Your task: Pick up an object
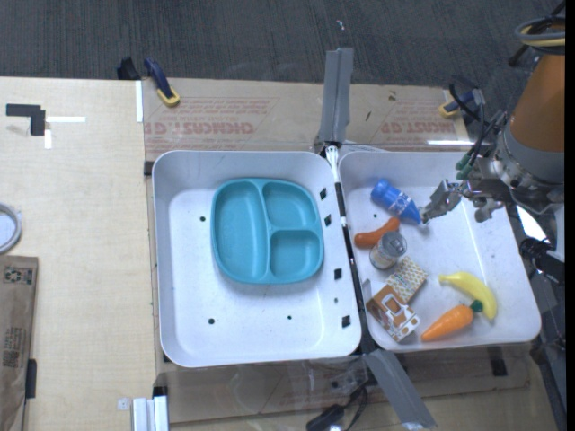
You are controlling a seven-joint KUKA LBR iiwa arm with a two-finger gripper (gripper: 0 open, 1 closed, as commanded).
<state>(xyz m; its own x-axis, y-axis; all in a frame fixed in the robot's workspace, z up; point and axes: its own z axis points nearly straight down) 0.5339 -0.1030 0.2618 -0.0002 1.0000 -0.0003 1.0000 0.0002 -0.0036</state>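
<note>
Hand over right bin, upper right, nothing between its fingers.
My hand sits just beside the blue bottle; I cannot tell its finger state. Below lie a small jar, banana and carrot. The left bin holds a teal divided plate.

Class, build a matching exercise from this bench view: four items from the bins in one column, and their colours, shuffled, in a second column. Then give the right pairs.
Things:
1. divided plate
2. banana
3. carrot
4. bottle

Colours:
A. orange
B. dark blue
C. turquoise
D. yellow

Pairs: 1-C, 2-D, 3-A, 4-B
</note>
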